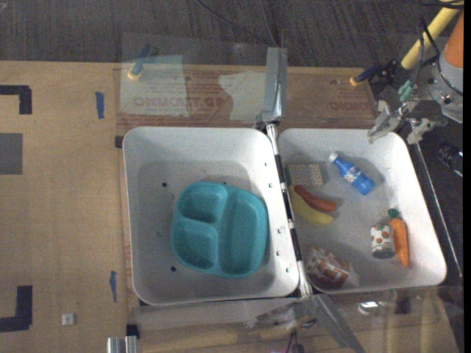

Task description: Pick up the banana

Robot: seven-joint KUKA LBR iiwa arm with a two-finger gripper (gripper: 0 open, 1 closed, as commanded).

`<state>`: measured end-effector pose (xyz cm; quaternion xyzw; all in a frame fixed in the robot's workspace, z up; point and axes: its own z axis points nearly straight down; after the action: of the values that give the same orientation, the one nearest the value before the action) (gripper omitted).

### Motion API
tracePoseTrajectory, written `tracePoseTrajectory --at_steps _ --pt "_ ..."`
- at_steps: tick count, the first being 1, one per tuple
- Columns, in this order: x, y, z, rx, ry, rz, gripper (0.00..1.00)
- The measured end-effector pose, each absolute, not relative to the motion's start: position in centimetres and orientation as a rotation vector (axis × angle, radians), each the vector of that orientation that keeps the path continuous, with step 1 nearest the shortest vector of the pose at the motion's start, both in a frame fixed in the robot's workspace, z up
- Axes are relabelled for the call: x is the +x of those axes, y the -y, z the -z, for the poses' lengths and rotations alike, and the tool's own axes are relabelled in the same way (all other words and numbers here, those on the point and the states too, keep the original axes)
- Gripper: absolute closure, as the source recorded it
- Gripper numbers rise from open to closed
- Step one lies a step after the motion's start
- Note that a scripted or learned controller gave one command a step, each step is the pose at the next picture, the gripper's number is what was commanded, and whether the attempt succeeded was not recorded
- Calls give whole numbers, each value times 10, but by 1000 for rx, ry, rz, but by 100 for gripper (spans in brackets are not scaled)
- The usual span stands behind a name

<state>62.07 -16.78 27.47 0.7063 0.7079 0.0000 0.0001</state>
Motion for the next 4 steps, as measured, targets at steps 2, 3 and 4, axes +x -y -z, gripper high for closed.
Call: tracePoseTrajectory --at_steps 2,3,4 --pt "511 109 -89 1807 -2558 -8 0" --pt "592 115 -89 1827 -2544 -7 0" --pt "653 112 -88 2057 -2368 3 0"
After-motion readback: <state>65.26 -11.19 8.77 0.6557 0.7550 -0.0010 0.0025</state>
